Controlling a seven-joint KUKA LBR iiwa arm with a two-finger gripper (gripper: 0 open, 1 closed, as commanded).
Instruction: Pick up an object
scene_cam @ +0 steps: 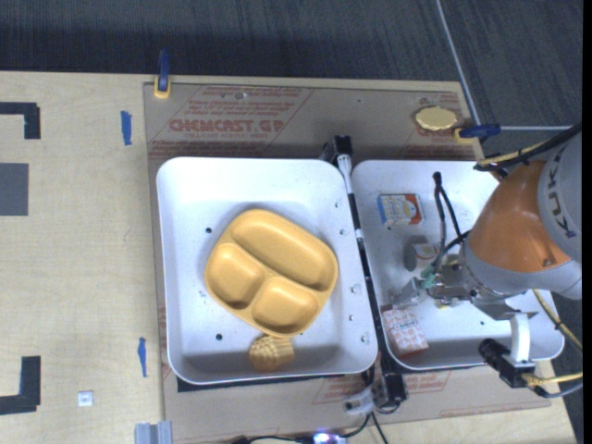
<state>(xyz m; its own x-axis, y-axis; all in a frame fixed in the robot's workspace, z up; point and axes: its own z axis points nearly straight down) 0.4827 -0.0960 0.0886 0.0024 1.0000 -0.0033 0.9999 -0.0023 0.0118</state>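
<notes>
My gripper (418,283) reaches down into the right bin (546,345) from the right, under the arm's orange band. It hovers over the bin's left half. A small grey object (419,251) lies just above it, and a red-and-white packet (404,328) lies just below it near the front wall. A small white, orange and blue carton (400,210) rests toward the back of the same bin. The arm hides the right part of this bin.
The left bin (180,248) holds a yellow three-compartment tray (270,269) and a tan textured ball (272,351) at its front wall. A round tan disc (436,118) lies on the cardboard behind the bins. Black cables trail along the arm.
</notes>
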